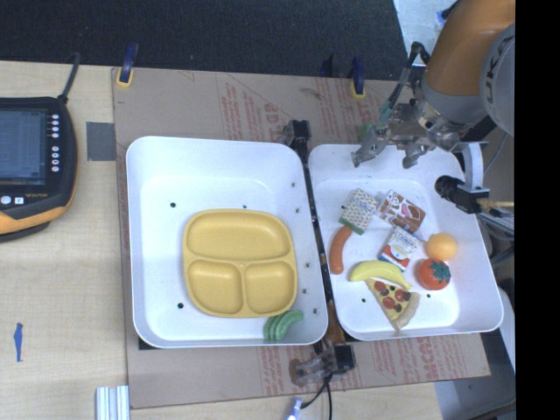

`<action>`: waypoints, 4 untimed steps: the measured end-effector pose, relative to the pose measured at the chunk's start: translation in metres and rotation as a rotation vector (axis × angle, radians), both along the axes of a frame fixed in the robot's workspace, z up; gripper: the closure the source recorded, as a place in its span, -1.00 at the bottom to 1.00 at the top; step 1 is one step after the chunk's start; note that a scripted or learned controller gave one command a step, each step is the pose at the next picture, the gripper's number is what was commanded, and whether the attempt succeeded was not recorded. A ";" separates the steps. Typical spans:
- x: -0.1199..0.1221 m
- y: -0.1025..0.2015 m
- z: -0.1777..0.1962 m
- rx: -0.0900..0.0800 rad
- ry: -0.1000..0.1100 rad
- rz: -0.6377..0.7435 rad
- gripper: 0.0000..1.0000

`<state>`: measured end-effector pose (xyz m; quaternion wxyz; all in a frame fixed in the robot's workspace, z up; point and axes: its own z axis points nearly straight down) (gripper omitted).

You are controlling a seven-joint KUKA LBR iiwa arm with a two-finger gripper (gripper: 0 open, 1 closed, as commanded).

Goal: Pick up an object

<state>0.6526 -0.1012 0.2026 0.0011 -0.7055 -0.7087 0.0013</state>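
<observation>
My gripper (388, 153) hangs over the far edge of the right bin (472, 322), its two fingers spread open with nothing between them. Below it in that bin lie a checkered packet (359, 208), a red-and-white snack packet (402, 210), a small carton (400, 247), a hot dog sausage (339, 249), a banana (378, 272), a pizza slice (393, 301), a tomato (433, 273) and an orange (442, 247). The gripper is above and apart from all of them.
The left bin (157, 182) holds a yellow divided tray (239, 261) and a green pea pod (283, 325) at its near right corner. A teach pendant (31, 164) lies on the bench at the far left. A black cylinder (455, 191) juts in beside the right bin.
</observation>
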 end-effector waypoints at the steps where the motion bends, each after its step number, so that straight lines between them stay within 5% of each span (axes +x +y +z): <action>1: -0.031 -0.062 -0.044 -0.002 0.002 -0.001 -1.00; 2: -0.098 -0.112 -0.108 0.000 -0.004 -0.002 -1.00; 3: -0.006 -0.073 0.004 0.001 -0.004 0.000 -1.00; 4: 0.003 -0.111 -0.077 0.000 0.001 -0.001 -1.00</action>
